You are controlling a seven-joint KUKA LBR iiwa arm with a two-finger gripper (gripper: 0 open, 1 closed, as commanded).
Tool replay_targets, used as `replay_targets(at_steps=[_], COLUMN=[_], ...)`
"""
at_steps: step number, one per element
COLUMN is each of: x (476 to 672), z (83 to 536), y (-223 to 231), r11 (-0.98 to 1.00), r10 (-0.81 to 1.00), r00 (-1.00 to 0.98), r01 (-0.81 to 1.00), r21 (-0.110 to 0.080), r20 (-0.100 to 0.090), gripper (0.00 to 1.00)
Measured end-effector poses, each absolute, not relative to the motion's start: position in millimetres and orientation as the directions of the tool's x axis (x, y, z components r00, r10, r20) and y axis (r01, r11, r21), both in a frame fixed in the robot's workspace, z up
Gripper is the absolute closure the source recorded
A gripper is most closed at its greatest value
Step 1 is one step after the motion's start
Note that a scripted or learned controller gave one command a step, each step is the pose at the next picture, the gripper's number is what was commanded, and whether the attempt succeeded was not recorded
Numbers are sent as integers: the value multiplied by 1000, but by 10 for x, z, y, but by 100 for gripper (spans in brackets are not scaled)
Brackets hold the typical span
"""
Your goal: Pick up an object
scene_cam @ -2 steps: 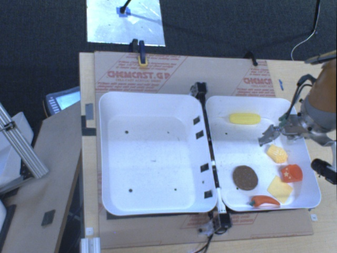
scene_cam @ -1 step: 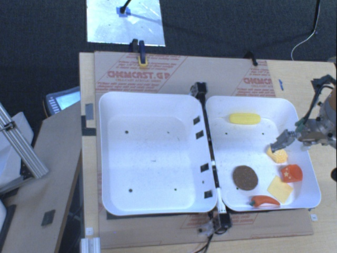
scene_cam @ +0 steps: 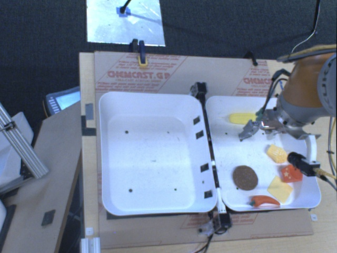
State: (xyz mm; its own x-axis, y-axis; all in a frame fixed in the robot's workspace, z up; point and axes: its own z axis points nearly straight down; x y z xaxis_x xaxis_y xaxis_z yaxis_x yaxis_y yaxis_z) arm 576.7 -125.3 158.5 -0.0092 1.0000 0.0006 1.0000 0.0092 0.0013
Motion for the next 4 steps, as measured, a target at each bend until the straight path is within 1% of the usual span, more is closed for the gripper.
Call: replay_targets(at_steps=[1,2,3,4], x=[5556,6062,5259,5602], z=[1949,2472,2833,2295], y=[-1656,-766,-1880,-1886], r11=[-1,13,-11,3], r10=[1000,1000,1000,1000], r00=[1,-13,11,-3], r01=[1000,1000,1000,1000], r21=[3,10,3,2], r20=[-2,0,-6,-1], gripper=[0,0,0,0])
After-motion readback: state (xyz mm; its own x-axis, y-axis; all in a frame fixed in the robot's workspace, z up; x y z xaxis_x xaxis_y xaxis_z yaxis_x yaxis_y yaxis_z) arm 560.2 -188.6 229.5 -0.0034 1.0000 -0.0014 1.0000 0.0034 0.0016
